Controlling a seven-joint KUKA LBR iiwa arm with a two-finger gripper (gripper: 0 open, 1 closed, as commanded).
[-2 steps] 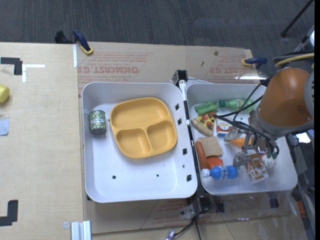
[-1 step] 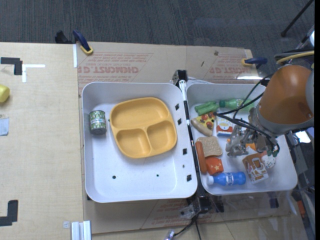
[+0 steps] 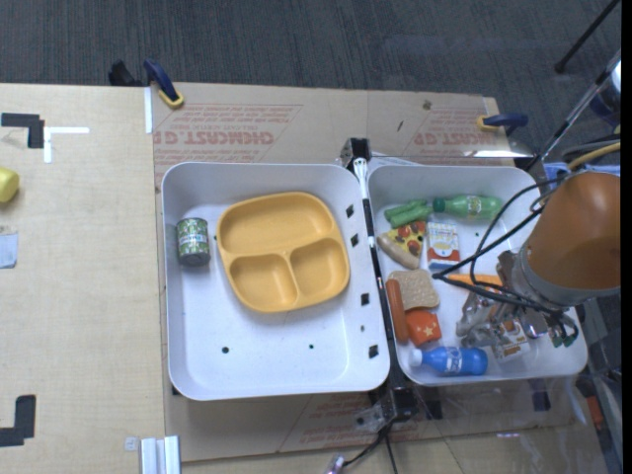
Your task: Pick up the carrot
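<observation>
The slim orange carrot (image 3: pixel 472 280) lies flat in the right-hand shallow white plastic bin (image 3: pixel 553 365), toward its right side, with a black cable crossing just over its left tip and the arm's bulk covering its right end. The metal two-finger gripper (image 3: pixel 491 319) hangs just near of the carrot, low among the clutter; whether its claw is wide or narrow I cannot tell, since wires and glare blur it. Nothing shows held in it. The crowding matters: a blue-capped plastic bottle (image 3: pixel 452 360) sits just left and near of the gripper, and a brown bread slice (image 3: pixel 416 289) lies left of the carrot. The yellow divided plate (image 3: pixel 283 250) rests in the left white bin (image 3: pixel 188 358), well apart.
</observation>
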